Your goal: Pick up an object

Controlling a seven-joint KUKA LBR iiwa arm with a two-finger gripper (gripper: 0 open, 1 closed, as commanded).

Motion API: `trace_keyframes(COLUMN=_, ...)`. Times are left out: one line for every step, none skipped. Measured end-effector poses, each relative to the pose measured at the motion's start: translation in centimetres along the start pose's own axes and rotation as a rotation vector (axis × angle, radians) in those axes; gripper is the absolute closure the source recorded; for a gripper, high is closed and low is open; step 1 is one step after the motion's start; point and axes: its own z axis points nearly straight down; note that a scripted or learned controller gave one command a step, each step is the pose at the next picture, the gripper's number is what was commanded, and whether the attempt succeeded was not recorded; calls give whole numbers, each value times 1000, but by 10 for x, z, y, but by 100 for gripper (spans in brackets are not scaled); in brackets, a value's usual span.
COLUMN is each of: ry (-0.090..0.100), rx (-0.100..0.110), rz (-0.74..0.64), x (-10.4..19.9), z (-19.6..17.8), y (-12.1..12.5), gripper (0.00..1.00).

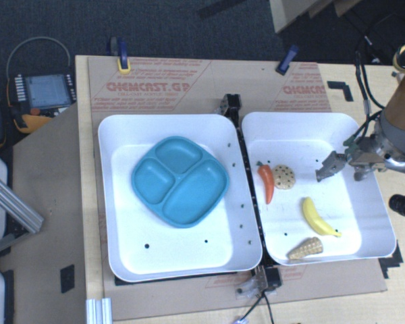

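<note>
The right bin (364, 245) holds a red-orange chili pepper (266, 183), a round speckled cookie (283, 176) touching it, a yellow banana (318, 217) and a tan waffle cone (305, 249) near the front wall. My gripper (343, 170) hangs over the right half of this bin, to the right of the cookie and above the banana in the view. Its two dark fingers (327, 167) stand apart, open, with nothing between them.
A blue divided plate (180, 181) lies in the middle of the left bin (121, 248). A black clamp (231, 104) sits at the back where the bins meet. Cables and a small screen (47, 90) lie off the bench at the left.
</note>
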Motion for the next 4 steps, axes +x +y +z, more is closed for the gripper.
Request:
trace_keyframes(ry=-3, rx=-14, rz=-4, x=1, z=-7, y=3, gripper=0)
trace_keyframes(ry=-2, rx=-11, rz=-3, x=-1, z=52, y=-3, gripper=0)
trace_keyframes(ry=-1, rx=-10, rz=-3, x=-9, z=107, y=2, gripper=0)
trace_keyframes(ry=-1, rx=-11, rz=-3, x=-9, z=122, y=1, gripper=0)
